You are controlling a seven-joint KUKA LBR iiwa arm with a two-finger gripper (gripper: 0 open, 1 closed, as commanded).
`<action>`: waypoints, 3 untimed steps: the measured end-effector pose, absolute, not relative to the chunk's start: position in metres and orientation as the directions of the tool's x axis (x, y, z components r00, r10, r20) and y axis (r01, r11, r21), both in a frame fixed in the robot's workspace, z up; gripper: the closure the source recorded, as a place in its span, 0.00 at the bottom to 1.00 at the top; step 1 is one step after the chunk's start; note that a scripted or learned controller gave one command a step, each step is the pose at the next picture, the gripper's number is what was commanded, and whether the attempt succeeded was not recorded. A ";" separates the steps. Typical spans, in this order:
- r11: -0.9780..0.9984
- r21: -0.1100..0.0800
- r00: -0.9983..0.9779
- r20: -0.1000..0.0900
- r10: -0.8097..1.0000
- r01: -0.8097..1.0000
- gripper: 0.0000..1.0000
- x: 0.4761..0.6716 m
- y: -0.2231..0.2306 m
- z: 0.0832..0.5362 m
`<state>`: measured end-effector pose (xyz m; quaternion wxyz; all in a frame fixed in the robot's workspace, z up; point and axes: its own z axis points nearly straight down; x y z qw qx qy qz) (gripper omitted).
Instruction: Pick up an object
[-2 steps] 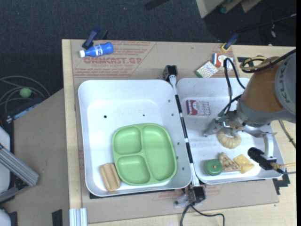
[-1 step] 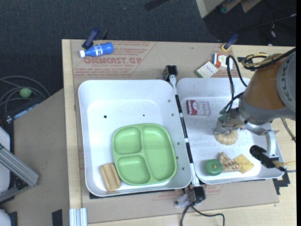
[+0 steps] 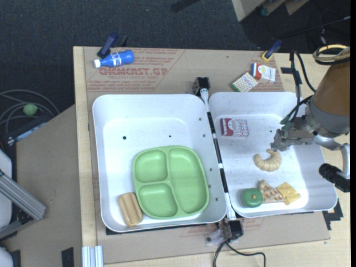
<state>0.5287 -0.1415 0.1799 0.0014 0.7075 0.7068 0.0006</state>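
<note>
White bins, gripper sitting low over the croissant

Beige bread piece [image 3: 129,208] is lying in the left bin [image 3: 105,149] at its near-left corner, touching the green divided plate [image 3: 169,181], which is taking up the near half of that bin. Both look parked out of the way, well apart from the arm.

Moving right, a clip [image 3: 201,85] at the far edge is joining the two bins, likely keeping them from sliding. The right bin [image 3: 245,102] is holding the likely targets: a red-and-white carton [image 3: 234,127] is lying flat near the far-left corner, a croissant [image 3: 268,161] is sitting around the middle, and along the near edge a green round piece [image 3: 252,197], a waffle-like piece [image 3: 269,192] and a yellow wedge [image 3: 288,192] are crowding together, touching or nearly so.

Gripper [image 3: 282,142] is reaching in from the right edge and sitting just beside the croissant's far-right end, probably because it is the most isolated item. Whether the fingers are apart or together, cannot tell; nothing is visibly held.

Judging by this, the pick is not yet done. The croissant's curved shape could slip out of a two-finger pinch.

Outside the bins, a blue bottle [image 3: 115,59] and small packets [image 3: 255,77] are lying on the bench [image 3: 83,93] at its far edge.
</note>
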 end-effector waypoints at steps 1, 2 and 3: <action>0.000 0.001 0.000 0.000 1.000 1.000 0.00 0.528 -0.141 0.179; -0.001 -0.004 0.001 0.001 1.000 1.000 0.00 0.545 -0.154 0.091; -0.001 0.002 0.001 -0.001 1.000 1.000 1.00 0.547 -0.155 0.103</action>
